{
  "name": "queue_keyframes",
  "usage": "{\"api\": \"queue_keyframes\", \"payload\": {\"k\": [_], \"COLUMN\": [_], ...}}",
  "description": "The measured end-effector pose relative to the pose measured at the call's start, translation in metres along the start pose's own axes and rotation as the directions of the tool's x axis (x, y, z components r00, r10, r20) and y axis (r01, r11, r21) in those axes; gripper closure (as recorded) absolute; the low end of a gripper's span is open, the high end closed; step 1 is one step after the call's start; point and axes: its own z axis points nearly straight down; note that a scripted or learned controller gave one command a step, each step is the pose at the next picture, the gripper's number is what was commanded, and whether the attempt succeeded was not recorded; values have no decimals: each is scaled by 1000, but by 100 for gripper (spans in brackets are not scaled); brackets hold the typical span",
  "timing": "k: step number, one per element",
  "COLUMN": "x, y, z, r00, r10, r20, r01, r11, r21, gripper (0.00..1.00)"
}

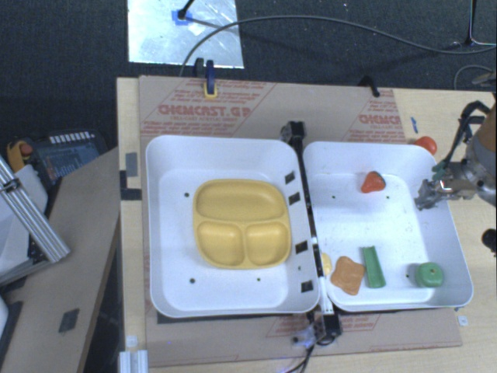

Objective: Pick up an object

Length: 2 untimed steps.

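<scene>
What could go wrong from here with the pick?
1. The end effector hangs right at the right bin's right wall, so a straight descent might strike the rim instead of reaching an object.
2. The orange piece and green block lie very close together near the front wall; going for one could nudge or catch the other.
3. The green round piece sits in the front right corner, leaving little room around it.
</scene>
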Motion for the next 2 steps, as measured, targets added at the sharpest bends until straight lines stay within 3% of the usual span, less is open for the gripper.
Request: {"api": "queue_keyframes", "payload": {"k": [1, 2], "x": [-1, 56], "y": [2, 8], "z": [-37, -24], "r00": [1000, 1000], "r10": [-1, -6], "r20": [-1, -4], "r01": [1, 6], "r11": [1000, 1000], "r21": [2, 6], "gripper": [100, 100]}}
